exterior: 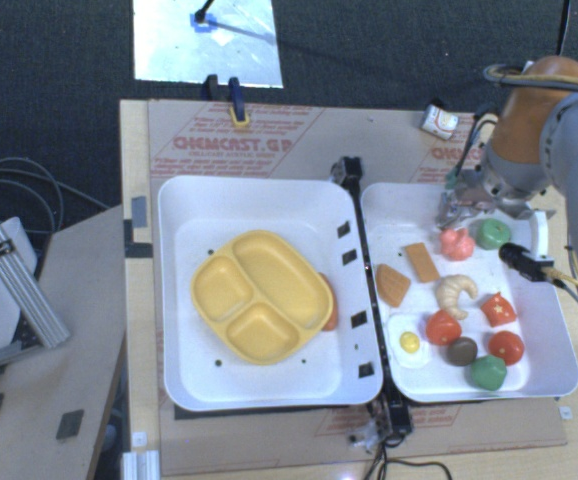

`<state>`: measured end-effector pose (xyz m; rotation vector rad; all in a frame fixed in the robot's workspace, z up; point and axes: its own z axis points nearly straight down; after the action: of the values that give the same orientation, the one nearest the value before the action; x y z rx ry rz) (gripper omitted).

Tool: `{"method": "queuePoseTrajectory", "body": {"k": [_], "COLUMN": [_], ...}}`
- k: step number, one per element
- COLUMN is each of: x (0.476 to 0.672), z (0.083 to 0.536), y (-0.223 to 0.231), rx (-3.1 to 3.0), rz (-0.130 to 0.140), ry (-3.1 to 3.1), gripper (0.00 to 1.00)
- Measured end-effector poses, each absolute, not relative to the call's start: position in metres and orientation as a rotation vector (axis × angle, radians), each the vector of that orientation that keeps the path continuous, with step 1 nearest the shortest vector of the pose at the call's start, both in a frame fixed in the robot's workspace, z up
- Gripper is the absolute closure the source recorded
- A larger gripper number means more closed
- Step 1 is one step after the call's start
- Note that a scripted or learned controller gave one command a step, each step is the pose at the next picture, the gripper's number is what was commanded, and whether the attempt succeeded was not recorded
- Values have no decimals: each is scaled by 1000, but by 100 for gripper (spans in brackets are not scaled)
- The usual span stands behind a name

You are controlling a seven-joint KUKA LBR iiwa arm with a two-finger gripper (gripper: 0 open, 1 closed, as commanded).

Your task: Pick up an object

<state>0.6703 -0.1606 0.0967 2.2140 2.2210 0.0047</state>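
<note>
My gripper (455, 216) hangs over the far part of the right bin (559, 368), reaching in from the right. Directly below its tip lies a pink toy food piece (457, 244), with a green round piece (492, 233) just to its right. Nothing can be seen held in the gripper. Lying further forward in the same bin are an orange cracker (422, 262), an orange wedge (393, 285), a pale croissant (456, 292), a fried egg (409, 343), a red tomato (443, 326) and several more red, brown and green pieces.
The left bin (199, 198) holds a yellow divided plate (260, 295) with an orange piece (329, 310) tucked under its right edge. A black divider (364, 268) runs between the bins. A small white box (438, 120) lies on the bench behind the right bin.
</note>
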Motion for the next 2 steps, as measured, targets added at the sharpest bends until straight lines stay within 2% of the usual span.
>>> {"method": "queuePoseTrajectory", "body": {"k": [1, 2], "x": [670, 669], "z": [191, 187], "y": [-178, -177], "rx": [2216, 2216], "rz": [6, 2], "ry": [2218, 2221], "gripper": [100, 0]}}
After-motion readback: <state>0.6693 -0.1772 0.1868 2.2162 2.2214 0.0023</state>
